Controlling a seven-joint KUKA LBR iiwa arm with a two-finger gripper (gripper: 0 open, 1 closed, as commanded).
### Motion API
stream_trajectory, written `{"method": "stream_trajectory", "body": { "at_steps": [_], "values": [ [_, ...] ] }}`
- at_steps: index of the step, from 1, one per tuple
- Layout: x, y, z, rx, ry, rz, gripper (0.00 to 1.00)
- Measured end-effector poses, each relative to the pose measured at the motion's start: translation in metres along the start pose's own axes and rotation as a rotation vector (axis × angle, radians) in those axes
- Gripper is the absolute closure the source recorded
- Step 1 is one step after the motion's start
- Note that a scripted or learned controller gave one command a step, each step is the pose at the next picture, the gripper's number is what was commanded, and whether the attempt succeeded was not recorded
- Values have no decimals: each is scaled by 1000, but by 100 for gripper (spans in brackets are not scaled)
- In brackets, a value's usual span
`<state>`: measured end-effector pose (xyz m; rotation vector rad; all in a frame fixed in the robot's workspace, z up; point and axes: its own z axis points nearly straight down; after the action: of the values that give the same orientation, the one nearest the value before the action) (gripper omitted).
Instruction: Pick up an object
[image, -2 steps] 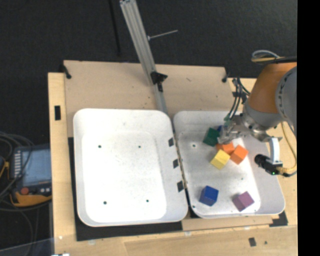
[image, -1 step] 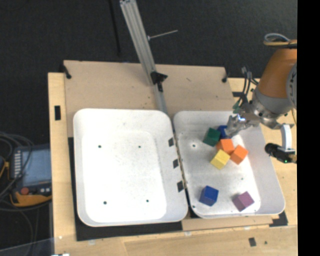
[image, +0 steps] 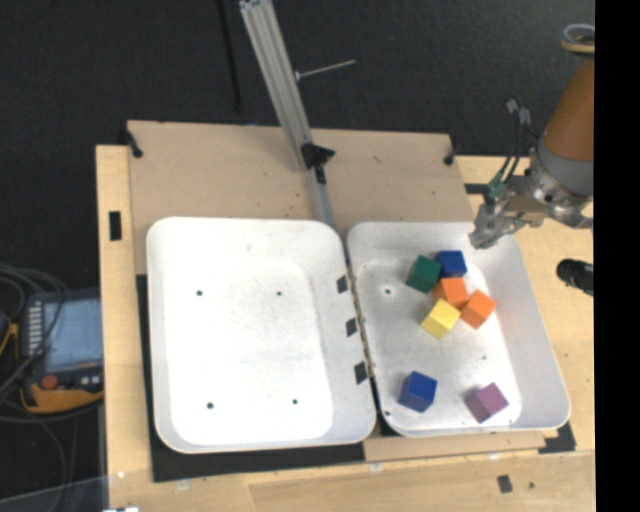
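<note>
The right bin holds several small cubes. A green cube, a blue cube, two orange cubes and a yellow cube huddle near its middle. Another blue cube and a purple cube lie near its front edge. My gripper hangs over the bin's far right corner, above and to the right of the cluster, with nothing seen in it.
The left bin lies beside the right one. A slanted metal pole rises behind the bins. A handheld pendant with cables lies at the left edge of the bench.
</note>
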<state>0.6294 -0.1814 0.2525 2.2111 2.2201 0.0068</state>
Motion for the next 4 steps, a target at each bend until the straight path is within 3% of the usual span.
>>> {"method": "stream_trajectory", "body": {
  "at_steps": [1, 4],
  "values": [
    [-1, 1, -10, 5, 1, -3, 100],
    [147, -26, -26, 8, 4, -3, 100]
  ]
}}
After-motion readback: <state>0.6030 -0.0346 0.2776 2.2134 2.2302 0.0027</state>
